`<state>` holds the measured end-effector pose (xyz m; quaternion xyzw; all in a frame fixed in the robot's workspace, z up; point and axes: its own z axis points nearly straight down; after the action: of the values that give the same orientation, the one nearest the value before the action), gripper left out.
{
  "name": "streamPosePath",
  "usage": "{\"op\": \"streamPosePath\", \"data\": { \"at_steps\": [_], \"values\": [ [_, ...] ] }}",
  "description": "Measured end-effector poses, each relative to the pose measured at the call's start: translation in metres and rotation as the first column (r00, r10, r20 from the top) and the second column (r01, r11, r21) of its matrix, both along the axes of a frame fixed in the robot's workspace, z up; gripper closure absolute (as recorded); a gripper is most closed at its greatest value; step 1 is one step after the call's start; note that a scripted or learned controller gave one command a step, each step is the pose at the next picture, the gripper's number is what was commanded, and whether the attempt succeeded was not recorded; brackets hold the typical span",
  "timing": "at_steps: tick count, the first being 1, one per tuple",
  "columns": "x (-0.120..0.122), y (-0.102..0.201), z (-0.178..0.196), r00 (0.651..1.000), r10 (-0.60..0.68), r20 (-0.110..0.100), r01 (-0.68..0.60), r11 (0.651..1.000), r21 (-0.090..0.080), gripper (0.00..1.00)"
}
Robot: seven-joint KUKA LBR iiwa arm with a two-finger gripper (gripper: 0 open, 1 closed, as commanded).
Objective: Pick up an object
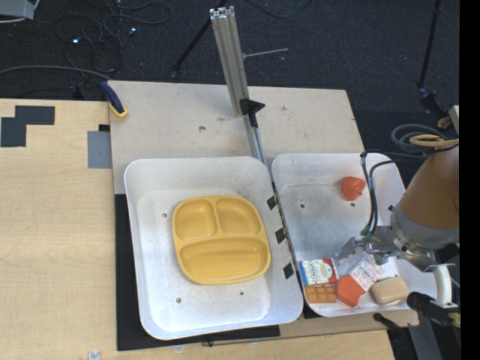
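My gripper hangs low over the near right part of the right bin, reaching in from the right under the orange band. Just below it lie a white and pink packet, a small carton, a waffle-like piece, an orange block and a beige block. A red-orange object sits alone toward the bin's far right. Nothing is visibly held.
The left bin holds a yellow divided plate. A metal post rises behind the bins. Black clips mark the seam between the bins. A black cable loops over the right bin's edge.
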<state>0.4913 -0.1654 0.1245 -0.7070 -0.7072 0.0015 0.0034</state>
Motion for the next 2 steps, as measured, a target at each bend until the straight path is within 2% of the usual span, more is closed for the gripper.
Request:
{"op": "streamPosePath", "data": {
  "at_steps": [1, 2],
  "values": [
    [0.002, -0.004, -0.032, 1.0, -0.004, 0.015, 0.004, 1.0, -0.01, 0.0],
    [0.006, -0.006, -0.018, 1.0, -0.008, 0.027, 0.008, 1.0, -0.015, 1.0]
  ]
}}
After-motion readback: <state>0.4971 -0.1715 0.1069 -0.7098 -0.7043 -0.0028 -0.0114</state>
